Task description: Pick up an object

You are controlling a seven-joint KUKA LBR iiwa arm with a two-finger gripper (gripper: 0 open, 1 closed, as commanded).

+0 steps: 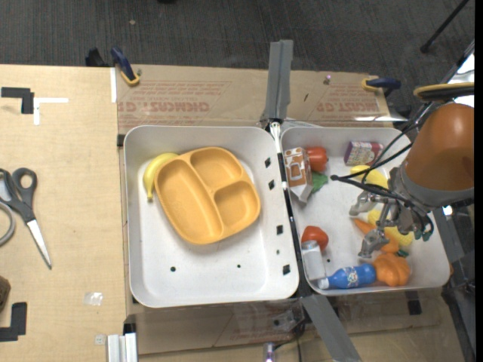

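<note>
The right bin (336, 211) holds several small items. Among them are a brown carton (296, 167), a red tomato (318, 158), a purple box (361, 153), a yellow piece (375, 178), a blue bottle (352, 277), a red-capped white bottle (312, 251) and an orange pepper (393, 271). My gripper (386, 228) is low in this bin's right half. It sits over an orange piece (363, 225) and a yellow piece (401, 239). The wrist and cables hide what lies directly under it.
The left bin (137, 232) holds a yellow divided plate (207, 194) with a banana (154, 170) tucked at its left edge. Scissors (27, 211) lie on the bench at far left. A grey bar (278, 78) runs up between the bins.
</note>
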